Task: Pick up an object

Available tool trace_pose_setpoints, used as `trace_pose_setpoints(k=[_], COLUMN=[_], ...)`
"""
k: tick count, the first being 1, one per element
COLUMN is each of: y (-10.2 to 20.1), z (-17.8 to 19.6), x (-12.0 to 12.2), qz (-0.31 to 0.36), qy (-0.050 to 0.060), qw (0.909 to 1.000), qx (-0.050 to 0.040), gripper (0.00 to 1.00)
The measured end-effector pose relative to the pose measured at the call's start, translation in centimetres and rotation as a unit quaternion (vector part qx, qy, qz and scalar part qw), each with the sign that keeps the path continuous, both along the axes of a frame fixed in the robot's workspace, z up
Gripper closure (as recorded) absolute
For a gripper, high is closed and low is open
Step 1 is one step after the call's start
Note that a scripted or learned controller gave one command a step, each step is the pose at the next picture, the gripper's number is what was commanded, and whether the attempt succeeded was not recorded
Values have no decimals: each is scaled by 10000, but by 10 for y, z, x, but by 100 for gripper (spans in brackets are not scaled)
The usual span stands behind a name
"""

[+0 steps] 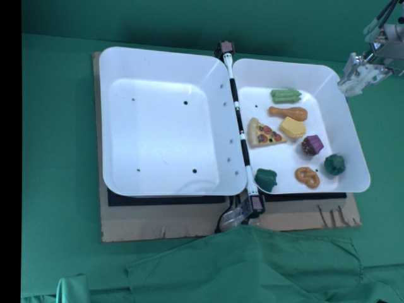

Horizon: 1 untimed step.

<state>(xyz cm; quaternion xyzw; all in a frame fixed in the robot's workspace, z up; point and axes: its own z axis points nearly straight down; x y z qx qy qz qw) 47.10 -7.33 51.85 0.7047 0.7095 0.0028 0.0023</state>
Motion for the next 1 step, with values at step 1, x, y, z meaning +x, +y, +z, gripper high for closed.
trace_pose_setpoints(k=[1], y=[75], z=[14], x=[-4], qz=[-4], qy=[3], qw=[10000], qx=[4], gripper=[100])
